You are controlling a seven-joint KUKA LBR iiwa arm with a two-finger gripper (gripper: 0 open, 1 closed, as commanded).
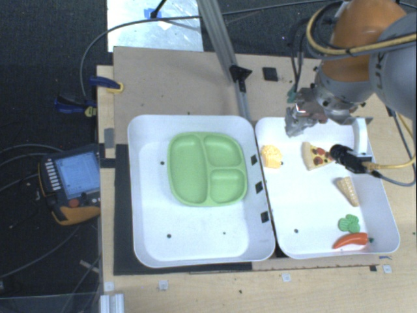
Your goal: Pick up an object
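Note:
My gripper (pixel 297 124) hangs over the far edge of the right bin (pixel 306 214), near its back left part. A yellow lumpy toy food piece (pixel 272 156) lies just below and left of it. A pizza slice (pixel 316 155) lies to its lower right. Further toward the front are a tan cone (pixel 348 190), a green broccoli piece (pixel 348 223) and an orange-red sausage (pixel 350 240). Nothing shows between the fingers.
The left bin (pixel 150 233) holds a green divided plate (pixel 207 168). Black clips (pixel 258 188) sit along the seam between the bins. A slanted grey pole (pixel 218 31) runs above the bench's back. A handheld pendant (pixel 71 181) lies off the bench at left.

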